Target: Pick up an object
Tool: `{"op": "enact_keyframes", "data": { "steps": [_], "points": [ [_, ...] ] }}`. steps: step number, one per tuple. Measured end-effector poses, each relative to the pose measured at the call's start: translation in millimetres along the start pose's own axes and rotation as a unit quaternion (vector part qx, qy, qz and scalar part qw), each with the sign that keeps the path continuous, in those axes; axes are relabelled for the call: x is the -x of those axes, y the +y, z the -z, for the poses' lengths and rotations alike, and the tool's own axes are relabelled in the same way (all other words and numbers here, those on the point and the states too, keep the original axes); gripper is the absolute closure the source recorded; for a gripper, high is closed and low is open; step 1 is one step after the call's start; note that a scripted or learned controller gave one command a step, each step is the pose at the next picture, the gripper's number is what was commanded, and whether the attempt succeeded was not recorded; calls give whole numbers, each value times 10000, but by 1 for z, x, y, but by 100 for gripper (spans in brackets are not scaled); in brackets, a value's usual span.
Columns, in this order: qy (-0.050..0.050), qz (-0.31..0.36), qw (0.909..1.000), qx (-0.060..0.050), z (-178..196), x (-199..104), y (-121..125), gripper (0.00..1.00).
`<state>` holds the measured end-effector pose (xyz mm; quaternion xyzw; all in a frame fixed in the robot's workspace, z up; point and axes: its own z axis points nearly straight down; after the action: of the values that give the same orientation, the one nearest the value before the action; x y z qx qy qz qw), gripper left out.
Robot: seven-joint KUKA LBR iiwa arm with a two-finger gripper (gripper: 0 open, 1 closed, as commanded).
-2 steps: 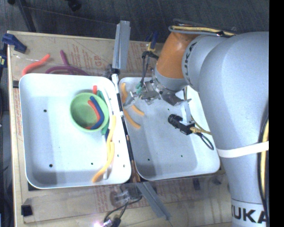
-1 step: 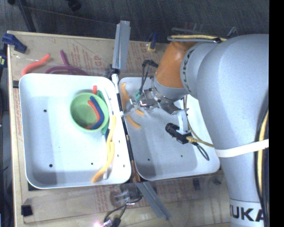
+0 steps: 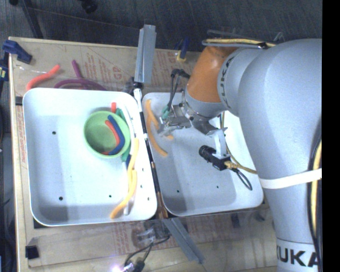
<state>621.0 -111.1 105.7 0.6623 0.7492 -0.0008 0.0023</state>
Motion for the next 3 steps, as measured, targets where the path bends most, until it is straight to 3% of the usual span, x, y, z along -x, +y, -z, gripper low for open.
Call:
{"op": "enact_keyframes", "data": {
  "steps": [1,2,3],
  "points": [
    [-6,-2,10000,-10,0,1,-1,0],
    [-1,8,10000,-5,10,0,0,100],
    [-2,10,10000,-7,10,0,0,0]
  ]
}}
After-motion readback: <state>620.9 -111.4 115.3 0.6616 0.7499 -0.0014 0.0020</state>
